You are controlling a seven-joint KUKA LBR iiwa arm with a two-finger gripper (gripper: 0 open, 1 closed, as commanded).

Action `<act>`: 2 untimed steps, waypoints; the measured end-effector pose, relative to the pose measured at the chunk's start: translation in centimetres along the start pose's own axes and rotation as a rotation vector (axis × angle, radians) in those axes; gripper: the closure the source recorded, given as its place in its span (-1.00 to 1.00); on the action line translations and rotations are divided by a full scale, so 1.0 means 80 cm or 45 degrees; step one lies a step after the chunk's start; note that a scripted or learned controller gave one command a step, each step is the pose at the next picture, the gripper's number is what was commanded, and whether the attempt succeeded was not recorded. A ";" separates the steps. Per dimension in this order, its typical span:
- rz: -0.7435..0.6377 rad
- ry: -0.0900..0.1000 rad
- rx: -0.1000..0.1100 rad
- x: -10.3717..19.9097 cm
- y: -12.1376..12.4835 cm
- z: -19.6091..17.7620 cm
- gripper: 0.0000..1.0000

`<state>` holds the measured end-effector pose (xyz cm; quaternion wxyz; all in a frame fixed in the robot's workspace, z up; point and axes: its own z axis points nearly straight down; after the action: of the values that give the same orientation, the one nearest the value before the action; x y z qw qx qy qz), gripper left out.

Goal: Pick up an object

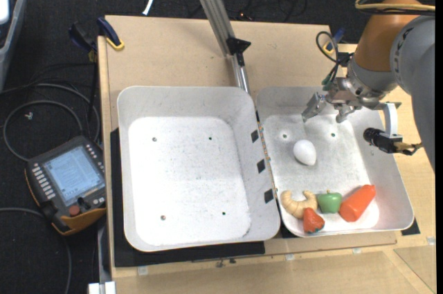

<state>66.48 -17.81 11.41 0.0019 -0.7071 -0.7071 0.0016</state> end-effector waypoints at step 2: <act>0.001 -0.004 -0.017 -0.009 0.002 -0.096 1.00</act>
<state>66.70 -18.50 19.13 -0.0039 -0.7073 -0.7069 -0.0019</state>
